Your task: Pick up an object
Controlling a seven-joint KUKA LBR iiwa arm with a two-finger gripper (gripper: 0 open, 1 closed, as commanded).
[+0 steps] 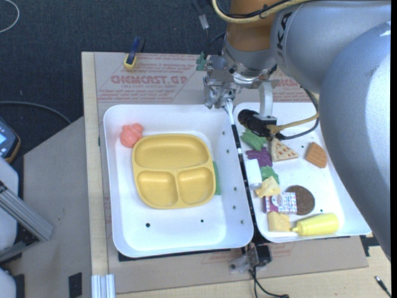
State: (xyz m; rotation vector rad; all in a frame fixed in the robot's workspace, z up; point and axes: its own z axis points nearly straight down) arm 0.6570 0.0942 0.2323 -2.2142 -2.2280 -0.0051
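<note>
My gripper (217,97) hangs over the back edge of the left bin (118,185), close to the divider between the bins. Nothing is visibly held in it. The left bin holds a yellow divided plate (172,169), a pink toy (131,134) at its back left, and a green piece (216,177) tucked against the plate's right side. In the right bin (347,210) lie a green item (253,139), a purple item (260,157), a pizza wedge (284,151), a tan biscuit (316,154), a brown round cookie (304,198) and a yellow bottle-like toy (316,223).
A pale yellow scrap (268,188), a small printed packet (280,202) and a yellow block (278,222) crowd the right bin's left side. The grey arm covers the right bin's back right. A blue and yellow clip (132,53) lies on the cardboard behind the bins.
</note>
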